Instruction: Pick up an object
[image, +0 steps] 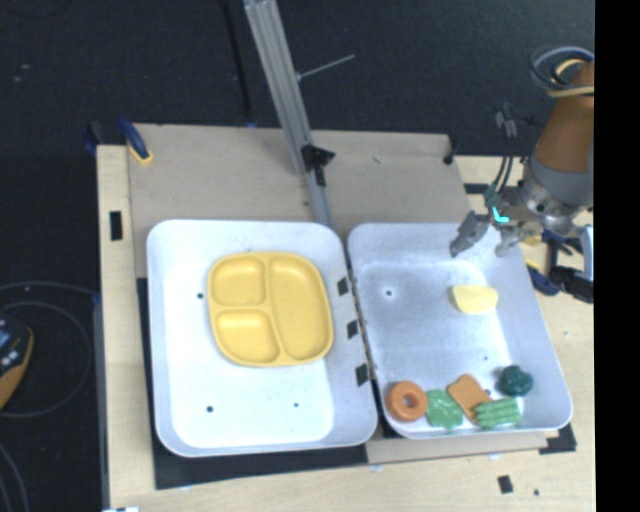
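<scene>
My gripper (486, 238) hangs over the far right corner of the right bin (420, 330), its two fingers spread open with nothing between them. A pale yellow piece (474, 298) lies just in front of it on the bin floor. Along the bin's near edge sit an orange ring (406, 399), a light green piece (443, 410), an orange-brown piece (468, 392), a green ribbed piece (498, 412) and a dark green lump (515, 380).
The left bin (180, 400) holds a yellow divided plate (270, 307). A metal pole (285, 100) slants up from the back between the bins. The arm's orange band (567, 135) and cables stand at the right edge.
</scene>
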